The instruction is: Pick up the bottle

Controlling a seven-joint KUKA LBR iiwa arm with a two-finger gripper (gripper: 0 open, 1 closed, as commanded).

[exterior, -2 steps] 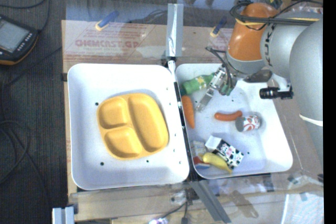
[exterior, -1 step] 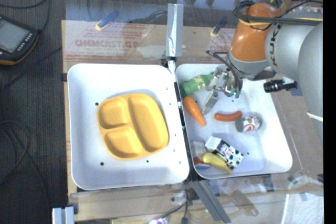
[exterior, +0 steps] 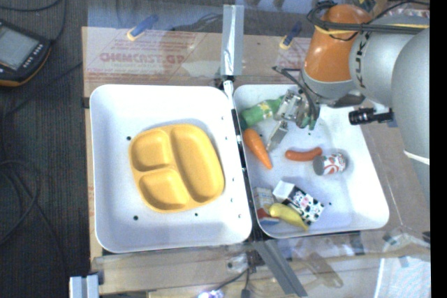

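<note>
The bottle (exterior: 259, 112) is small and green and lies on its side at the back left of the right bin (exterior: 363, 178), close to the divider. My gripper (exterior: 278, 132) reaches down-left from the grey and orange wrist and hangs just right of the bottle, its tip between the bottle and the carrot (exterior: 257, 148). The bottle lies beside the gripper, not in it.
In the right bin lie an orange carrot, a red sausage (exterior: 304, 153), a round red-and-white object (exterior: 330, 164), a banana (exterior: 288, 214), a black-and-white patterned item (exterior: 305, 204) and a small white box (exterior: 283, 189). A yellow divided plate (exterior: 178, 165) sits in the left bin (exterior: 112, 122).
</note>
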